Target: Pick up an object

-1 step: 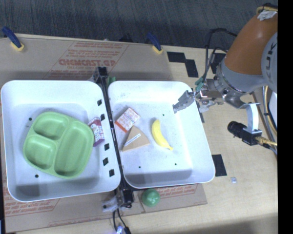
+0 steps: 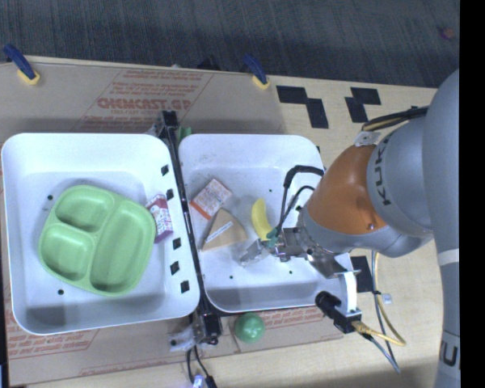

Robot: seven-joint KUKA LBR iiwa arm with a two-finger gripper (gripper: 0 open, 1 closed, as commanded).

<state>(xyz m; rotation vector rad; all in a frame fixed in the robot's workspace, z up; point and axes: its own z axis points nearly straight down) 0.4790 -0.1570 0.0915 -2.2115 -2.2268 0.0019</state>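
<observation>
While the arm [image 2: 388, 192] reached in over the right bin [image 2: 307, 297], its gripper [image 2: 263, 250] hung low near that bin's middle, and I could not tell how it was set, since the orange band and wrist covered most of it and only a blurred metallic tip showed.

Two white bins lay side by side; the left bin [image 2: 24, 217] sat well away from the gripper. Three loose things shared the right bin with the gripper. One yellow banana-shaped piece [image 2: 260, 217] stood just above the tip, close beside it, its lower end cut off by the gripper's body. One tan wedge [image 2: 220, 229] lay just to the tip's left, near it; whether they touched was too blurred to say. One small packet with an orange edge [image 2: 210, 196] lay farther up and left of the tip, beside the wedge.

Across the divider, one green three-compartment plate [image 2: 97, 239] rested in the left bin, far left of the gripper, with one small dark red packet [image 2: 161, 215] at its right edge.

One green ball [image 2: 248, 326] sat outside the bins on the bench [image 2: 226, 95], below the gripper, just past the right bin's lower rim.
</observation>
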